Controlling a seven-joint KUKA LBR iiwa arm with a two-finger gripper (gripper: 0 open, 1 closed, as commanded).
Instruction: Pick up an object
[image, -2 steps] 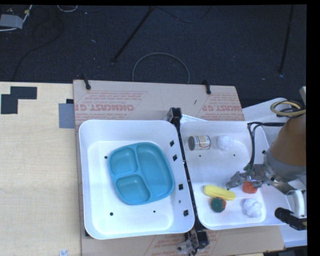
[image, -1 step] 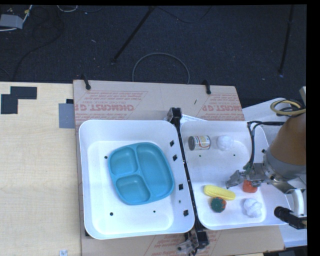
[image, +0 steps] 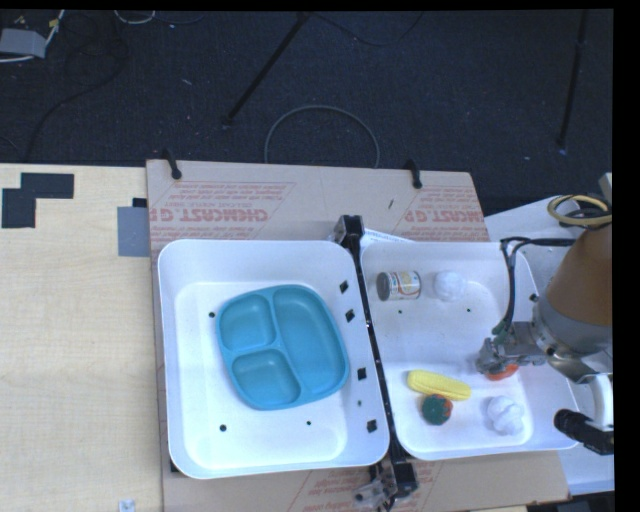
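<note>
The right bin (image: 470, 455) holds a small tin can (image: 401, 285) lying on its side, a pale round object (image: 449, 286) beside it, a yellow corn cob (image: 438, 383), a green and red ball (image: 435, 409) and a white crumpled object (image: 504, 414). My gripper (image: 497, 358) is low at the bin's right side, over a small red-orange object (image: 500, 372). Whether the fingers touch that object is hidden by the wrist.
A blue divided plate (image: 282, 345) lies in the left bin (image: 190, 270). A black divider (image: 365, 350) separates the bins. The arm's grey and orange body (image: 585, 290) covers the right bin's far right edge. A black cable (image: 512, 275) hangs by the wrist.
</note>
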